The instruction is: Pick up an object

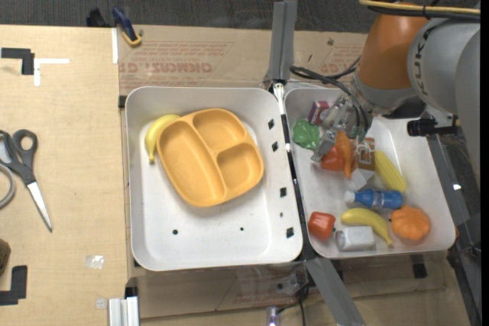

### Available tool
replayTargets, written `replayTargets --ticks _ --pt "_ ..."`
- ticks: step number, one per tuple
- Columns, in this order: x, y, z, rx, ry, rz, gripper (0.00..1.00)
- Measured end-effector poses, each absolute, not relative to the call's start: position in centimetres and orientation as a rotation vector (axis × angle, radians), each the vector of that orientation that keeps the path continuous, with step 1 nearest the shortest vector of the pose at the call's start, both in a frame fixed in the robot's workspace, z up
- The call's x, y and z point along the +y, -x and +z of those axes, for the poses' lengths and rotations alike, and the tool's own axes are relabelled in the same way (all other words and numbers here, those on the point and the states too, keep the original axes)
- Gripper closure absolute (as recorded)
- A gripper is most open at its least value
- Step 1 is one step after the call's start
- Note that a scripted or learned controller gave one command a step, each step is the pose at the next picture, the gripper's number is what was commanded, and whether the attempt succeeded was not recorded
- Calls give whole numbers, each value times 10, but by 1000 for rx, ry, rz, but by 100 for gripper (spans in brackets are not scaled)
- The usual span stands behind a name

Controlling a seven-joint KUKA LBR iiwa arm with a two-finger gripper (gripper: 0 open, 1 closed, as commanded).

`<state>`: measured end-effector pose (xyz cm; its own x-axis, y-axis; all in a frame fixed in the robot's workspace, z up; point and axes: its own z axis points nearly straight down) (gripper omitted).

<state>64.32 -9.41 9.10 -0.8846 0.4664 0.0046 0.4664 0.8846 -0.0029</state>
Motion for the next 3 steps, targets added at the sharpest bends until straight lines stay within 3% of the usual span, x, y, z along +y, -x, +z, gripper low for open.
replayTargets --ticks 1,2,3 --pt "-102 -598 93 -2990 972 0 0" --pt "-102 -599 102 -2994 969 3 100" --pt "-39 -628 206 -2988 982 0 100"
